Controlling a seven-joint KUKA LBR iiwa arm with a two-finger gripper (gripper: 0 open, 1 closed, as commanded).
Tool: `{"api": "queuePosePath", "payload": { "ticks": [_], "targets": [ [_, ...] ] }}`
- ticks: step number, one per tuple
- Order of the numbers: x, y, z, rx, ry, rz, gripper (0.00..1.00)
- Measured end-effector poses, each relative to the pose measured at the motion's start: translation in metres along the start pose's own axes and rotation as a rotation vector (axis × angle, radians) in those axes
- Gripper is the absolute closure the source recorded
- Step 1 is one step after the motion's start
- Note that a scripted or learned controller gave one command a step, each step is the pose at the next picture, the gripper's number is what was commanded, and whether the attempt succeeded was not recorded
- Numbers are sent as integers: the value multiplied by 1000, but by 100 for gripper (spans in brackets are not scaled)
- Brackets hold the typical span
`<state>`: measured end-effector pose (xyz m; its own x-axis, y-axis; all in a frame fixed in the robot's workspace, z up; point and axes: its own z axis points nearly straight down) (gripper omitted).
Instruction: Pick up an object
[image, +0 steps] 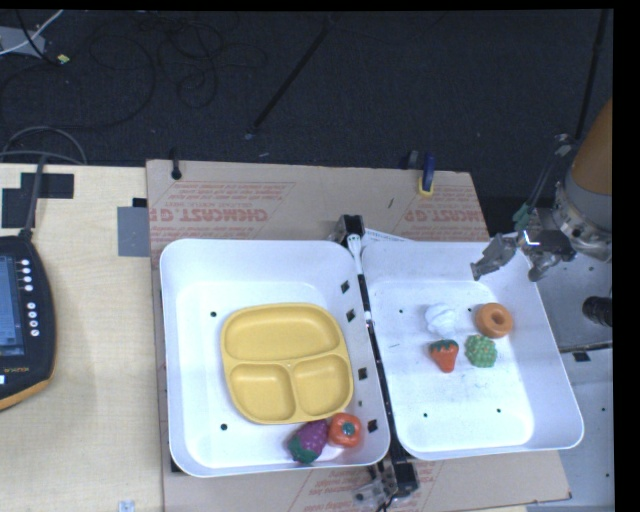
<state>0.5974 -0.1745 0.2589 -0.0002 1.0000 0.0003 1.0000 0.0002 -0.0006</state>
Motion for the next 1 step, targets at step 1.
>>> {"api": "queuePosePath", "payload": {
  "ticks": [1],
  "targets": [
    [-9,-38,133,16,5,1,0]
  ]
}}
